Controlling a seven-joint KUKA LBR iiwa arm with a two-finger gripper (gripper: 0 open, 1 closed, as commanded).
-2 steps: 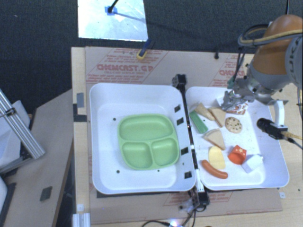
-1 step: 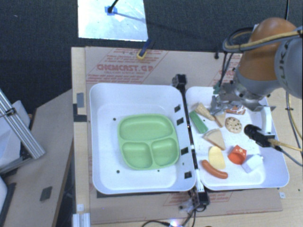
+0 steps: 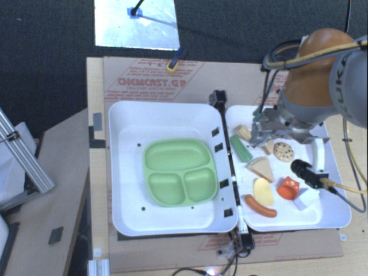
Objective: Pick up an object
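Gripper (image 3: 260, 135) low in the right bin (image 3: 333, 214); green bean pod (image 3: 241, 148) just left, lying diagonally. Jaws' opening cannot tell.

The green tray (image 3: 178, 171) at centre looks like smooth, matt plastic, and both white bins (image 3: 123, 154) seem glossy plastic. A brushed metal sheet (image 3: 137, 17) sits upper left over dark, rough cloth (image 3: 46, 39).

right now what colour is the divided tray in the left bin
Light green divided plastic tray, clearest in the camera view.

arm (image 3: 322, 73) cut off at right edge
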